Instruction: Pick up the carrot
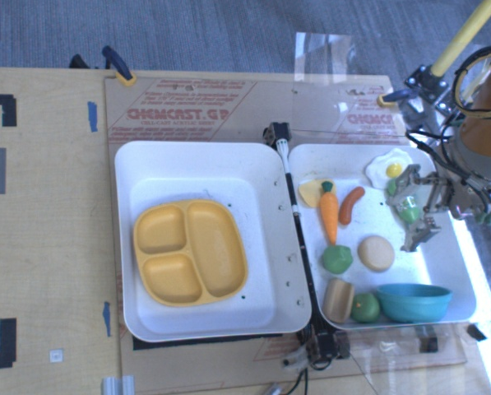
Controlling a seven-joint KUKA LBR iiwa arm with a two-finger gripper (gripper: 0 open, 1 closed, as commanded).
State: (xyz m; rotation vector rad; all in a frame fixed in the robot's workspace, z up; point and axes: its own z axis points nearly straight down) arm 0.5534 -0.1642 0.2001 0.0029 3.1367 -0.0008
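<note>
The orange carrot (pixel 329 214) with a green top lies lengthwise in the left part of the right bin (pixel 463 257), beside a red sausage (pixel 350 205). My gripper (pixel 412 212) hangs over the right part of that bin, about a hand's width to the right of the carrot. Its fingers (pixel 405 184) stand apart, so it is open. A small green piece (pixel 409 214) shows in the gap between them, far narrower than the gap. The carrot is not touched by the gripper.
The right bin also holds a fried egg (pixel 391 169), a yellow slice (pixel 311 192), a green vegetable (pixel 337 259), a beige ball (pixel 377 253), a tan cup (pixel 339 299), a green fruit (pixel 365 307) and a blue bowl (pixel 414 301). A yellow divided plate (pixel 189 249) sits in the left bin (pixel 130 188).
</note>
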